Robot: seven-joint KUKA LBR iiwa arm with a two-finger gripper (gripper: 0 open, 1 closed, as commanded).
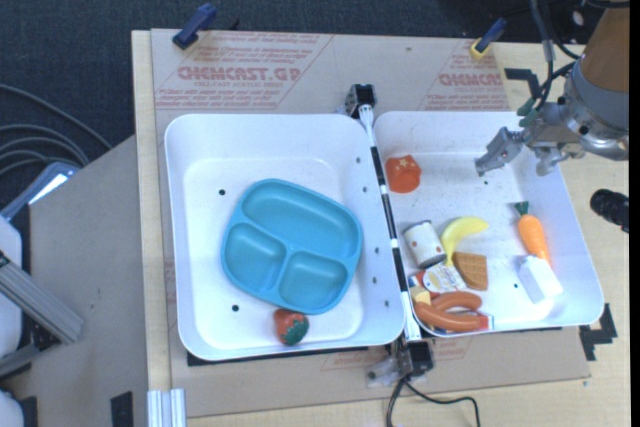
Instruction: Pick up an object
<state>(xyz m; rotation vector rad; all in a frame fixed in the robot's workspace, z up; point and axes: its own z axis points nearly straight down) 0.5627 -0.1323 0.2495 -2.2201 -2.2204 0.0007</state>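
The fingers (518, 153) hang spread and empty over the right bin's (590, 290) bare far corner — presumably staging a descent; nearest pickable thing, the carrot (533, 236), lies just below them.

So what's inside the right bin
The right bin holds a carrot, banana, can, hot dog, cracker, orange cup, white block. Anything beneath them is hidden.

Tool (520, 153) open, fingers apart, nothing held.
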